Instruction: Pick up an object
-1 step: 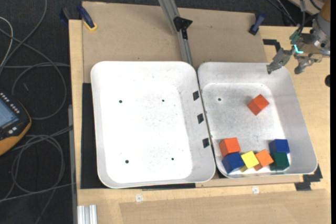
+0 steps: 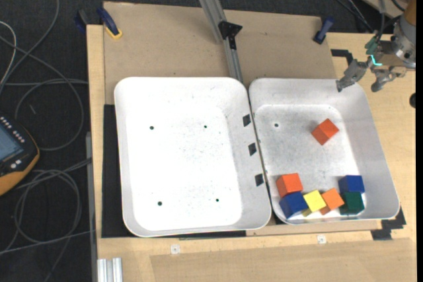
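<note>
My gripper (image 2: 362, 78) hangs open above the far right corner of the right bin (image 2: 377, 142), with nothing between its fingers. One orange block (image 2: 324, 131) lies alone in the upper middle of that bin, below and left of the gripper. Along the bin's near edge sits a cluster: an orange block (image 2: 288, 183), a blue block (image 2: 293, 204), a yellow block (image 2: 314, 200), a second orange block (image 2: 332, 198), a blue block (image 2: 352, 183) and a dark green block (image 2: 353, 203).
The left bin (image 2: 132, 142) lies beside the right one. A metal pole (image 2: 210, 3) slants down to the gap between the bins. Blue clamps (image 2: 110, 22) (image 2: 322, 30) hold the board's far edge. Cables and a handheld device (image 2: 13, 148) lie on the floor at left.
</note>
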### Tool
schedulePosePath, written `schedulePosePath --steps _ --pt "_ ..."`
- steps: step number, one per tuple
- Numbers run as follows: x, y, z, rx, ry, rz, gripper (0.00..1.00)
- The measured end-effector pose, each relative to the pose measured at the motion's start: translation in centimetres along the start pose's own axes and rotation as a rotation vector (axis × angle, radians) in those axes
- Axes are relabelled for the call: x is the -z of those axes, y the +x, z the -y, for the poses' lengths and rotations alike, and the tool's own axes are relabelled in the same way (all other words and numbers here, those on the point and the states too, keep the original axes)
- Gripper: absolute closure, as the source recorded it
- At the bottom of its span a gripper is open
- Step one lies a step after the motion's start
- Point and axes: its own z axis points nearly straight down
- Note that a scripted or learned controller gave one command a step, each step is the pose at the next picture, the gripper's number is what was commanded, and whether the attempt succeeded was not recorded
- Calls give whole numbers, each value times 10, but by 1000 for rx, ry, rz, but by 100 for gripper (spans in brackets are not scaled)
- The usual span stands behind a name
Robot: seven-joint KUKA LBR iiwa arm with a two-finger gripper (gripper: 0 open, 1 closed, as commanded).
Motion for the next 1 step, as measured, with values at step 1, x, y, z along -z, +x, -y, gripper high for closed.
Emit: schedulePosePath --steps 1 --pt "-59 9 3 0 5 -2 0"
